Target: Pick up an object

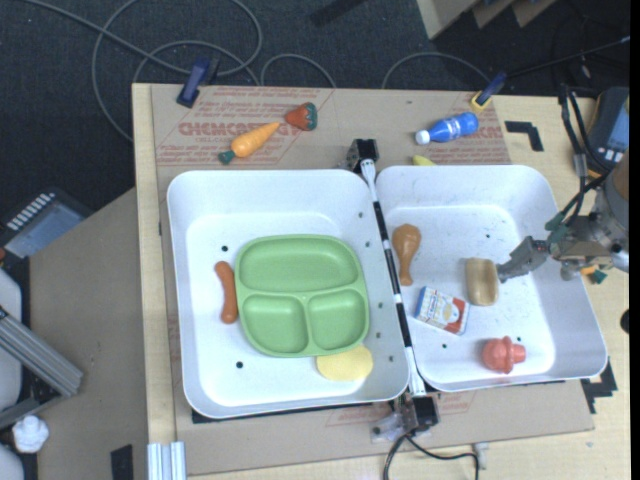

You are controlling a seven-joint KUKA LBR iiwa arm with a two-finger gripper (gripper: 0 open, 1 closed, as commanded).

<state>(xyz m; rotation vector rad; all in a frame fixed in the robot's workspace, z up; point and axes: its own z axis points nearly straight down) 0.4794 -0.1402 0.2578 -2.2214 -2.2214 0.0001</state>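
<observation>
The jaws (512, 265) sit just right of the tan bread-like piece (482, 281) in the right bin (570, 313); can't tell how wide they're open, and nothing looks held. I'd centre over the piece, drop low and close across its narrow side; the milk carton (441, 309) is close, so don't nudge it. Right bin count: one drumstick (406, 247), one carton, one red piece (503, 353), one tan piece; left bin (190, 268): one green tray (300, 293), one sausage (227, 292), one yellow disc (345, 366).
</observation>
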